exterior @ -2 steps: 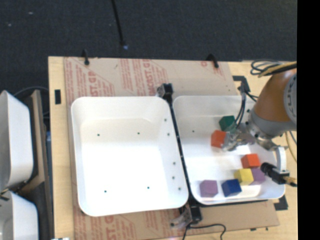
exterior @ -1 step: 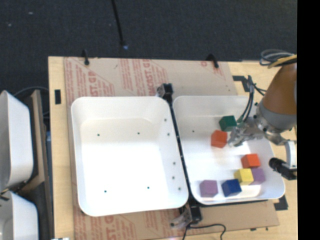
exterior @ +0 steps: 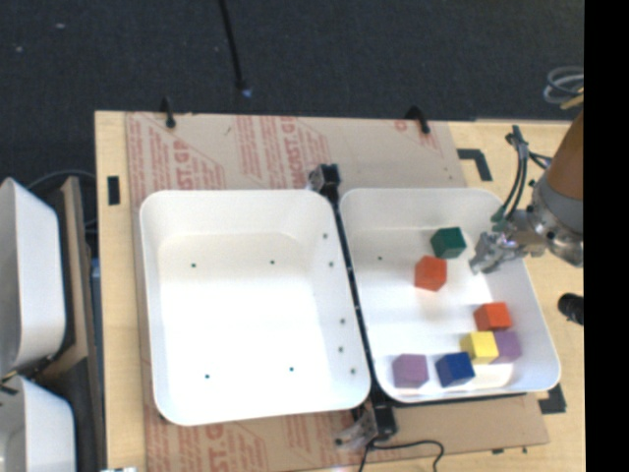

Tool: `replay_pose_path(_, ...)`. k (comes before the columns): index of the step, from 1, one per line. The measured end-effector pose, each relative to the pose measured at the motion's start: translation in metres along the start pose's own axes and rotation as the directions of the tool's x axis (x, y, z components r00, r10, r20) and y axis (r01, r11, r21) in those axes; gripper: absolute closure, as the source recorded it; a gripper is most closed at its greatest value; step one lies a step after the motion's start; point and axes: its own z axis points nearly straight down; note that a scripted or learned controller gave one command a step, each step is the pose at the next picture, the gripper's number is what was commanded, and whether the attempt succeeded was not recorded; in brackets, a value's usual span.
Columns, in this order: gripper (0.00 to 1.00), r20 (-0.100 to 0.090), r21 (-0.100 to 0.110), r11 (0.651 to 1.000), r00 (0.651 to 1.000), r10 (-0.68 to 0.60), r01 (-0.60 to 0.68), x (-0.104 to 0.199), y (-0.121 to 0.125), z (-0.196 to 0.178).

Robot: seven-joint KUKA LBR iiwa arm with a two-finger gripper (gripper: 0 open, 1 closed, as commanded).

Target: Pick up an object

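The right bin [exterior: 393,214] holds several small blocks. A green block [exterior: 448,242] and a red-orange block [exterior: 430,273] sit near its middle. Toward the front right lie an orange block [exterior: 493,316], a yellow block [exterior: 482,346], a pale purple block [exterior: 508,346], a blue block [exterior: 454,369] and a purple block [exterior: 410,370]. My gripper [exterior: 488,254] reaches in from the right edge and hangs just right of the green block, above the bin floor. Nothing shows between its fingers.
The left bin [exterior: 246,308] stands beside the right one, with a black clip [exterior: 325,177] where their back rims meet. Both rest on a cardboard sheet [exterior: 236,150] on the bench. White containers [exterior: 29,264] stand at the far left.
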Motion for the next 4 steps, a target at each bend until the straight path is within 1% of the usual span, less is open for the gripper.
replay_pose_path(1, 1.00, -0.001, 0.001, 1.000, 1.000, -0.001, 0.001, -0.001, 0.001, -0.042)
replay_pose_path(2, 1.00, -0.002, 0.005, 1.000, 1.000, -0.004, 0.004, 0.046, -0.008, -0.048)
replay_pose_path(3, 1.00, -0.002, 0.006, 1.000, 1.000, -0.004, 0.004, 0.092, -0.017, -0.039)
replay_pose_path(4, 1.00, -0.003, 0.005, 1.000, 1.000, -0.005, 0.005, 0.150, -0.010, -0.038)
